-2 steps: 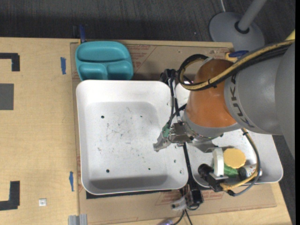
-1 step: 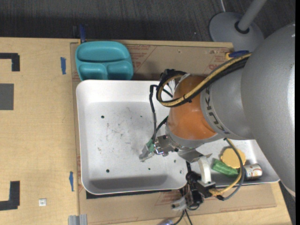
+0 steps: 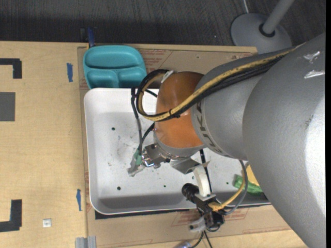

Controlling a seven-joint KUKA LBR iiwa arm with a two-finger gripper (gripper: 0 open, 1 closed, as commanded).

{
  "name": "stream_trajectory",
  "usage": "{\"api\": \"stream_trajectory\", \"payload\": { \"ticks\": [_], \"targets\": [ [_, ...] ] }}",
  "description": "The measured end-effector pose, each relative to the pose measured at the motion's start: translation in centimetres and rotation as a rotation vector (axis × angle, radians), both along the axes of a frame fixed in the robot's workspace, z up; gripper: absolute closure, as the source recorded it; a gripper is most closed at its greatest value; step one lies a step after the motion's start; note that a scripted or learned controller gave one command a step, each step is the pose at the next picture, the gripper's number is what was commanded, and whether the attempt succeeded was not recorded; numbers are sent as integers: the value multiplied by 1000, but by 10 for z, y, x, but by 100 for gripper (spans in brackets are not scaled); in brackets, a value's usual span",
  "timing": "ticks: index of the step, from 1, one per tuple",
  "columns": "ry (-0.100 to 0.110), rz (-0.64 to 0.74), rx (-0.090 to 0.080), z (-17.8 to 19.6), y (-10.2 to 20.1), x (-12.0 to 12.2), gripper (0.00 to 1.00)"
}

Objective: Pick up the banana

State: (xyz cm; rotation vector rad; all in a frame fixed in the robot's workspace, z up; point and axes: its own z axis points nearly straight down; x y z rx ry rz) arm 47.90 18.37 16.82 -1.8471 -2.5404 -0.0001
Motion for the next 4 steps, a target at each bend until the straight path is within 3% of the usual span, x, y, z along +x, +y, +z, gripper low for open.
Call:
{"api": "stream_trajectory", "payload": {
  "ticks": [1, 2, 3, 4],
  "targets": [
    [3, -4, -1, -55, 30, -1, 0],
    [1, -286, 1, -82, 34, 17, 0],
    [1, -625, -1, -9, 37, 5, 0],
    [-3, -304, 2, -82, 41, 1, 0]
  ]
}}
